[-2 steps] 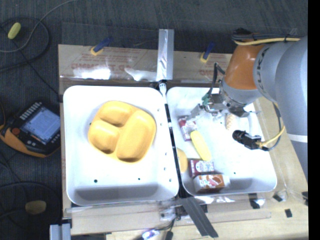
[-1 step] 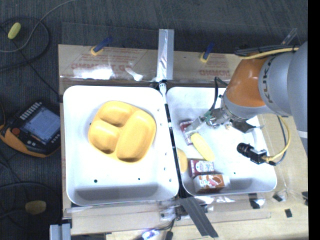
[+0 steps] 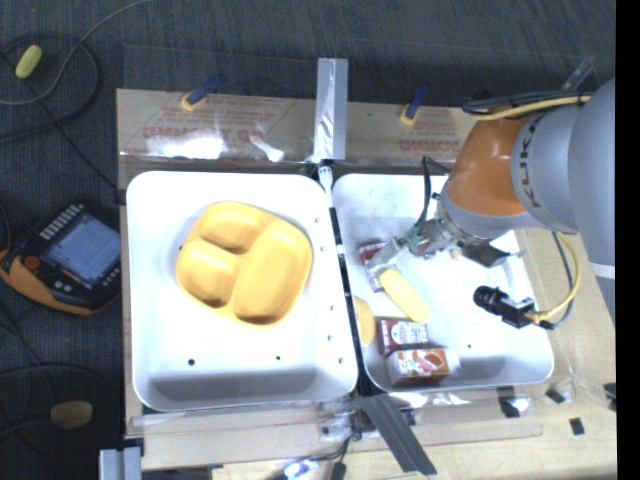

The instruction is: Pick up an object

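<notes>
**binwatcher:** So where's the arm at? Grey with the orange band, coming in from the right, and its wrist hangs over the right bin.

**pickfan22:** Yep. The pincer is low over the upper middle of that right bin. Honestly I can't tell how far open it is, or whether it has hold of anything; the tip is small and muddled from this angle.

**binwatcher:** What's near it?

**pickfan22:** Using the pincer as the landmark: a pale yellow banana-ish piece lies just below and to its left, tilted. A small red and white thing sits just to the pincer's left. Further below it, two brown cartons lie side by side near the front wall, with a small yellow round bit to their left against the divider.

**binwatcher:** And the other bin?

**pickfan22:** Well to the pincer's left, the left bin holds a big lumpy yellow object, sitting apart from the walls.
</notes>
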You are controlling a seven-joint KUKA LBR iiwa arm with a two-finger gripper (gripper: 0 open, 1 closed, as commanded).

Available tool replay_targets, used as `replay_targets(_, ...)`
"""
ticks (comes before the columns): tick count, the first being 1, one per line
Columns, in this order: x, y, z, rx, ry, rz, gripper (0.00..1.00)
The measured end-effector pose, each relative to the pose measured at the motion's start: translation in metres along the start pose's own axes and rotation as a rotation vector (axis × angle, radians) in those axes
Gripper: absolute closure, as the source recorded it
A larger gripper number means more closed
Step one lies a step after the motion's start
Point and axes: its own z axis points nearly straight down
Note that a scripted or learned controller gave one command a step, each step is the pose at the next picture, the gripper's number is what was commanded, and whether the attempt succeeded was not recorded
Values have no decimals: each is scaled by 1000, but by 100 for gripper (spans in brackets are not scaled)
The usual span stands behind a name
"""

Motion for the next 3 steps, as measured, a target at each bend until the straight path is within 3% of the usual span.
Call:
replay_targets(1, -20, -7, -33, 40, 13, 149, 0)
replay_targets(2, -1, -33, 1, 3, 3, 24, 0)
replay_targets(3, 19, -45, 6, 17, 6, 26, 0)
